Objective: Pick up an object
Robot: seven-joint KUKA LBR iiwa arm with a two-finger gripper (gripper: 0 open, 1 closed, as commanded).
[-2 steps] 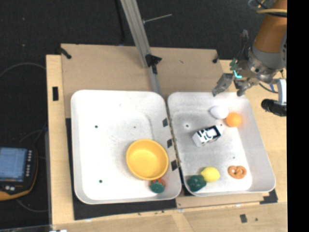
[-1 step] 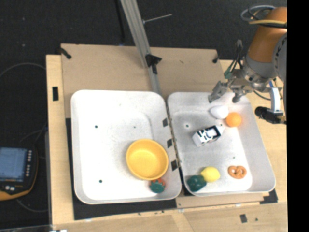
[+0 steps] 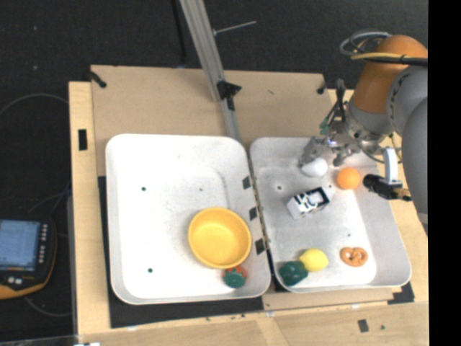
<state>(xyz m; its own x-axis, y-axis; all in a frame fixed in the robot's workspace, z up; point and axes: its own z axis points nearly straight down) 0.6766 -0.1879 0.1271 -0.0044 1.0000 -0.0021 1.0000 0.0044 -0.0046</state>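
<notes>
My gripper (image 3: 325,157) hangs over the far part of the right bin (image 3: 382,229), its fingers spread open. A small white rounded object (image 3: 313,167) lies on the bin floor just below and left of the fingertips, touching or nearly touching the left one. An orange ball (image 3: 348,178) sits just right of the gripper. Closer to the front lies a black-and-white toy (image 3: 308,202). Nothing sits between the fingers.
Along the right bin's front edge lie a yellow lemon (image 3: 314,259), a dark green object (image 3: 292,271) and a brown pretzel (image 3: 353,255). The left bin (image 3: 144,186) holds a yellow bowl (image 3: 220,236) and a green-and-red piece (image 3: 235,277). A metal post (image 3: 209,56) slants behind.
</notes>
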